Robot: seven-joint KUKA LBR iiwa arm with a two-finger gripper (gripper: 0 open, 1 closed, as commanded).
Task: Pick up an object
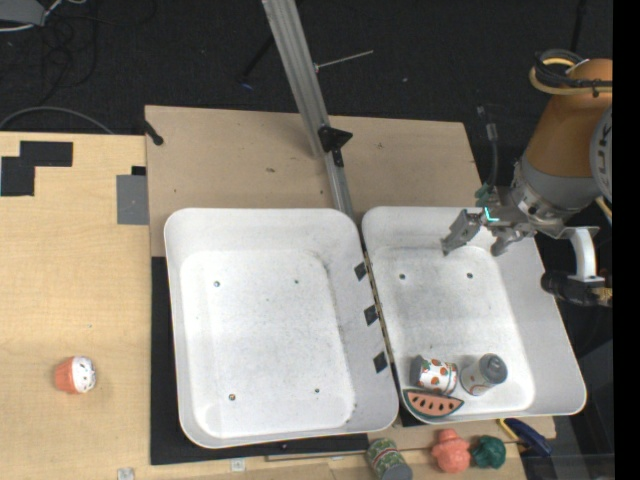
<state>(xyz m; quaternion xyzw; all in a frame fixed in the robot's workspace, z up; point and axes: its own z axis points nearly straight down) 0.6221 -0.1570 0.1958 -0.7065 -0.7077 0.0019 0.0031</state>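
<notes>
arm (565, 148) in from right, gripper (482, 236) fingers spread, nothing between, over right bin (545, 328) far edge

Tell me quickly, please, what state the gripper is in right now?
Gripper: open, holding nothing, above the far end of the right bin.

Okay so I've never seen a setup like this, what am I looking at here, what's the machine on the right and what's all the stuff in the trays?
One camera looks down at a slant on a bench. On the right is a robot arm, grey and orange, ending in a two-finger gripper that hangs open over the right bin, holding nothing. That bin's near corner holds a watermelon-slice toy, a small patterned toy and a grey round object. The left bin sits beside it. An orange ball lies on the wooden surface at the left.
</notes>
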